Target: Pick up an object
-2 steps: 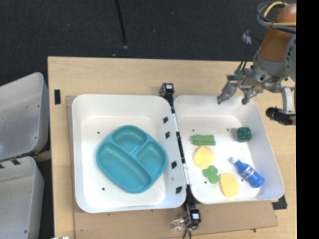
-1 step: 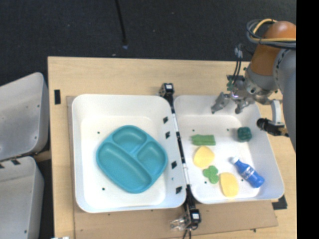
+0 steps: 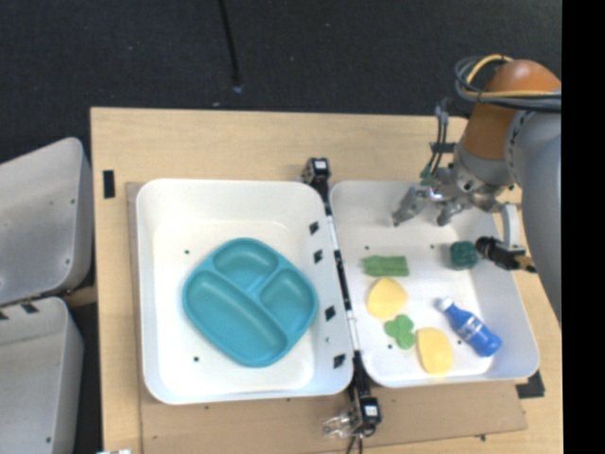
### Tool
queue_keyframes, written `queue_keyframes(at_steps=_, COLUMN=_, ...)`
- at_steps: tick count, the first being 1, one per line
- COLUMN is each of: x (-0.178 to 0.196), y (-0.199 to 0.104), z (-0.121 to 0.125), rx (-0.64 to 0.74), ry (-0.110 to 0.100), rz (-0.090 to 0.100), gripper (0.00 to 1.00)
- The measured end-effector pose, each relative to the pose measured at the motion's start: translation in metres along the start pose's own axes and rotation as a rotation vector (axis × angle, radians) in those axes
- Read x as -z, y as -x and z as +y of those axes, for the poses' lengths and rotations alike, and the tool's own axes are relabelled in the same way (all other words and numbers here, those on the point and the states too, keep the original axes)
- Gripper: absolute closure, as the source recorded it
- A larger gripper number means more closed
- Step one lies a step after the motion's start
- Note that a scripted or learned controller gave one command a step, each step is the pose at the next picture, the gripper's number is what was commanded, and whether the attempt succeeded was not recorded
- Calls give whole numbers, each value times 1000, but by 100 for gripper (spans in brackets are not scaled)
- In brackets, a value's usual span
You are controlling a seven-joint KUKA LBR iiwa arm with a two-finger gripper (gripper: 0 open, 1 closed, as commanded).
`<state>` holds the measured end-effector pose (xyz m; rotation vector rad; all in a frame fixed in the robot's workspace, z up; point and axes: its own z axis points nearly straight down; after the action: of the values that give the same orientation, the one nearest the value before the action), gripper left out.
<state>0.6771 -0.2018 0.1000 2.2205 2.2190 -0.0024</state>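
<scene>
My gripper (image 3: 423, 212) hangs over the far part of the right bin (image 3: 378, 367), its two fingers spread apart with nothing between them. Below it in that bin lie a green rectangular block (image 3: 386, 266), a yellow rounded piece (image 3: 387, 298), a small green clover-shaped piece (image 3: 401, 330), a second yellow piece (image 3: 435, 350), a blue bottle with a white cap (image 3: 469, 326) and a dark teal lump (image 3: 462, 254) by the right wall. The green block is the closest to my fingers, a little nearer the camera.
The left bin (image 3: 161, 244) holds a teal divided plate (image 3: 250, 300). A hinge of black clips (image 3: 333, 263) runs between the two bins. The grey arm with its orange band (image 3: 506, 102) enters from the right, over the bench's far right corner.
</scene>
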Motion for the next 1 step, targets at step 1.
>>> queue_keyframes(at_steps=1, x=14, y=1, z=1, rx=1, ry=6, rz=-4, gripper=100)
